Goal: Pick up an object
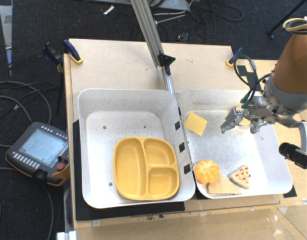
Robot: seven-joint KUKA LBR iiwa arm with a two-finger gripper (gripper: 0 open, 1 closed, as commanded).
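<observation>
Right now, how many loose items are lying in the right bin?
4: a yellow cheese slice near the divider, an orange at the front left, a tan slice beside it, and a pizza slice to its right. None looks hidden.

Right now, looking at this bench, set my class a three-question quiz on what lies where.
1. True or false: the yellow divided plate lies in the left bin.
2. Which item touches the orange fruit? A) yellow cheese slice B) tan flat piece C) pizza slice
3. Fill in: the gripper hangs above the ___ bin.

Key: 1 true; 2 B; 3 right.
</observation>
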